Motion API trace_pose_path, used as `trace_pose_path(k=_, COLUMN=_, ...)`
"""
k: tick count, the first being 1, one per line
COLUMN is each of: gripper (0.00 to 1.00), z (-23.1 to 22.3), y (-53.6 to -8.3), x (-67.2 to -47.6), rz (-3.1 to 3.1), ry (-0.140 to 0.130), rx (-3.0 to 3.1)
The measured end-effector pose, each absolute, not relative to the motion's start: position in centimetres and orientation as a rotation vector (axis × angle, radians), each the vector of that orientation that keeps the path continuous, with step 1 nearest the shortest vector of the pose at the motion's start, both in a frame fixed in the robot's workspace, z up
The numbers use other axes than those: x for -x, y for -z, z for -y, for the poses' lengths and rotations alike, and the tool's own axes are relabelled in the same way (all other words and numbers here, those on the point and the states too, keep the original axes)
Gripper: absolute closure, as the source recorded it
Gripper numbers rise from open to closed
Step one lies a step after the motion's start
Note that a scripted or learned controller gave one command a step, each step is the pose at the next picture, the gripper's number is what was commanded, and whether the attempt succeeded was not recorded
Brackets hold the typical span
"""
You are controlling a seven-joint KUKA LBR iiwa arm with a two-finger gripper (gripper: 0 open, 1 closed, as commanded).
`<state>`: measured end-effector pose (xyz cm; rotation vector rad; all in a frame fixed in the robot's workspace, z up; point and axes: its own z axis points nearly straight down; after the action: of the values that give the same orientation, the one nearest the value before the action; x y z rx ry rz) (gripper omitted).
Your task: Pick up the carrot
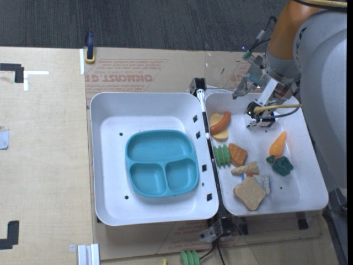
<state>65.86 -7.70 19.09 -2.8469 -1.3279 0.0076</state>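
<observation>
The arm [325, 93] runs off the top and right edges and hides the right rim of the right bin [292, 195]. In that bin a tiny packet [265, 182] lies partly under the bread slice [249, 194], and whether the dark green lump [282, 166] joins the carrot [277, 143] is unclear. Below the bin, a green thing [190, 256] is cut by the bottom edge.

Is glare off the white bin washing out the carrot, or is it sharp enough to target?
Camera view: the carrot is sharp and evenly lit, with only a faint shadow; same view, the right bin is bright but not blown out.
</observation>
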Motion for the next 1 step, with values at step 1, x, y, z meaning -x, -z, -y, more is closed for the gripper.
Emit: trace_pose_path(k=1, gripper=0.00, z=14.21, y=-12.02, x=-57.15, rz=1.327, ry=-0.011, rx=2.845)
